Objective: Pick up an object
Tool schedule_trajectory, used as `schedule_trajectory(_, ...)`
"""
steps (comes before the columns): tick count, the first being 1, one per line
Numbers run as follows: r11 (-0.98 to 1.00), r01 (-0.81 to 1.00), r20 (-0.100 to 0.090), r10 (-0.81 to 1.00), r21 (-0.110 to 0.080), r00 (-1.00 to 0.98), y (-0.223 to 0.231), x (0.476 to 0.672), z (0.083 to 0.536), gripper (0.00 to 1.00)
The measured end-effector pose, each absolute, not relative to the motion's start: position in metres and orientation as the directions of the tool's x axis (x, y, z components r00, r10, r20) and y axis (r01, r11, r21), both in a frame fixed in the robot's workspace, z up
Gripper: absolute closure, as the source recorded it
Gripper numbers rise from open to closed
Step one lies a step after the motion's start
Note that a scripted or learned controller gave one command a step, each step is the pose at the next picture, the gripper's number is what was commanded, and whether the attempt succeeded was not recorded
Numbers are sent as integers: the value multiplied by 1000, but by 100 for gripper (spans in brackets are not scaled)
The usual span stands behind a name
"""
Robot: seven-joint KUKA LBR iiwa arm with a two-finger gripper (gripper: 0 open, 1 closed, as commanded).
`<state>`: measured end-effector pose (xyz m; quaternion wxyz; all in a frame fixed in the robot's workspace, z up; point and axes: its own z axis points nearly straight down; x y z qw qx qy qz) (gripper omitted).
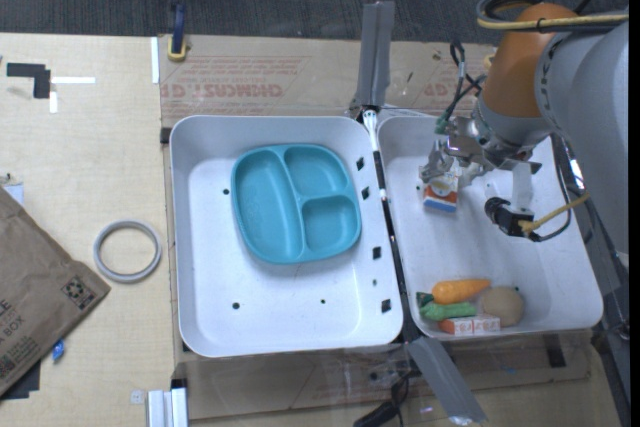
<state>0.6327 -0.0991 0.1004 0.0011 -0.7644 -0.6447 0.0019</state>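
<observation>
The small white carton with a blue and orange label [441, 198] sits right under the two-finger gripper [440, 173] in the right-hand white bin [560, 265], and that looks like the pick in play. Sweeping from far left of the jaws: a grey tape ring [127, 249] on the bench, then the left white bin [190, 215] holding a teal three-compartment plastic plate [297, 203], well clear of the jaws. At the gripper itself, the jaws come down around the carton's top, but whether they are pinching it or merely spread beside it I cannot tell. The carton appears to rest on the bin floor, so by my reading nothing is lifted yet: the approach is done, a firm grasp and the raise remain. Below the jaws, near the bin's front edge, lie an orange carrot-shaped toy [460, 291], a green piece [440, 311], a red-and-white flat packet [470, 325] and a tan round ball [503, 306], untouched.
</observation>
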Motion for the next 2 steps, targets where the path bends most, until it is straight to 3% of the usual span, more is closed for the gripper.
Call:
schedule_trajectory(1, -134, 991, -1, 991, 0, 134, -38, 630, 192, 100)
schedule_trajectory(2, 216, 976, 0, 976, -3, -216, 11, 589, 191, 100)
